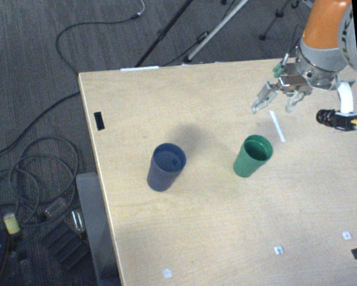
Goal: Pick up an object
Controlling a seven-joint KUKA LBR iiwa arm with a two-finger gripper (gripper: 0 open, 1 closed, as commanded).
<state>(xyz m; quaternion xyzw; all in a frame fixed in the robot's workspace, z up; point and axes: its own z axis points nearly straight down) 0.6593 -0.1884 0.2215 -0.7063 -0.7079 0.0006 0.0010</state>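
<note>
Camera view, stock as I read it from the remote desk.

Item 1: gripper [278, 101], at about 2 o'clock on the pale wooden bench top [196, 246], below the grey arm [322, 58] with its orange band. I see its fingers [261, 103] spread apart with nothing between them. It hangs over bare wood and touches none of the objects.

Item 2: green cup [252, 156], near the middle of the bench, at about 7 o'clock from the gripper and apart from it. Its mouth faces the camera and its base sits toward 7 o'clock. I cannot tell whether it stands or leans.

Item 3: blue cup [165, 167], at 9 o'clock from the green cup and well apart from it. Its mouth is likewise toward the camera and I see nothing inside. A soft shadow lies on the wood at its 1 o'clock.

Item 4: white stick [277, 126], thin and straight, lying flat at 6 o'clock from the gripper. It is just beside the green cup's rim at 1 o'clock. I cannot tell whether the two touch.

Item 5: black tab [99, 120], on the bench near its 10 o'clock edge.

Item 6: small markers [278, 249], scattered toward the 5 o'clock corner.

Item 7: cables [34, 168], looped on the grey floor at 9 o'clock off the bench.
</note>
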